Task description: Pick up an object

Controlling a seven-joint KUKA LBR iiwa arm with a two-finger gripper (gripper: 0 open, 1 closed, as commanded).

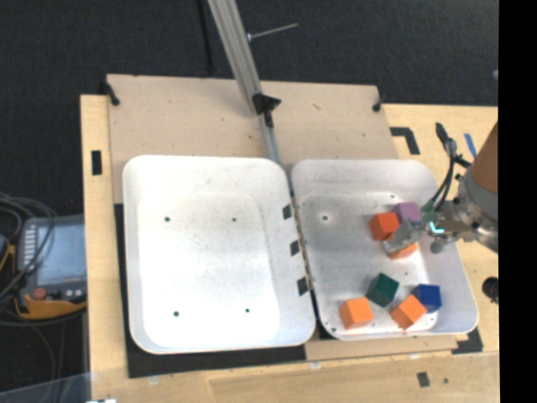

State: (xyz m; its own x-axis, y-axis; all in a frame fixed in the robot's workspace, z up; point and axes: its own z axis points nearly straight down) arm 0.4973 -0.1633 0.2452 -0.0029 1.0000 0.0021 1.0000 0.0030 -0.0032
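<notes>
The grey two-finger gripper [410, 240] is seen low over the right-hand shallow white bin [352, 183], near its right edge — finger spacing cannot be told. An orange-red cube [385, 225] and a pale purple block [409, 212] lie just beside it.

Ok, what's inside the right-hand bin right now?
The right bin holds three orange blocks, a green block, a blue block and a purple block. The gripper covers whatever lies under it.

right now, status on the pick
Gripper low in right bin, at orange block and purple block. Grasp unclear. Four blocks near the front wall.
</notes>
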